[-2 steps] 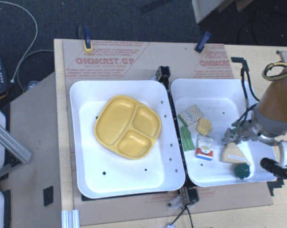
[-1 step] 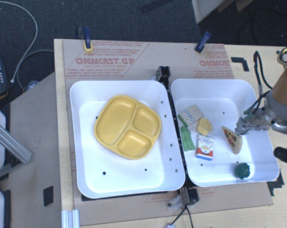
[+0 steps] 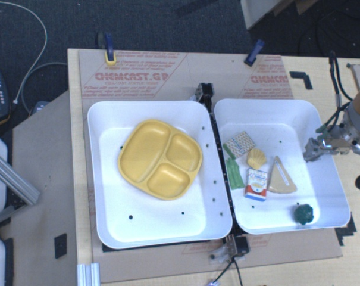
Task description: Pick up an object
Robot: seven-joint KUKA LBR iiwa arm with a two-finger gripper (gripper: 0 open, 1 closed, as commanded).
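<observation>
Your end effector (image 3: 313,149) hung over the right bin's (image 3: 287,109) right rim, and you could not tell its state. The objects lay in that bin: a patterned card (image 3: 240,142), yellow piece (image 3: 256,157), small carton (image 3: 257,183), tan wedge (image 3: 280,177) and green ball (image 3: 303,214). A yellow tray (image 3: 160,158) sat in the left bin (image 3: 108,159).

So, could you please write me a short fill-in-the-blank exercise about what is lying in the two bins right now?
1. The yellow divided plate lies in the ____ bin.
2. The plate has ____ compartments.
3. The dark green ball sits in the right bin's near-____ corner.
4. The hand is at the ____ edge of the right bin.

Missing words: left; three; right; right
</observation>
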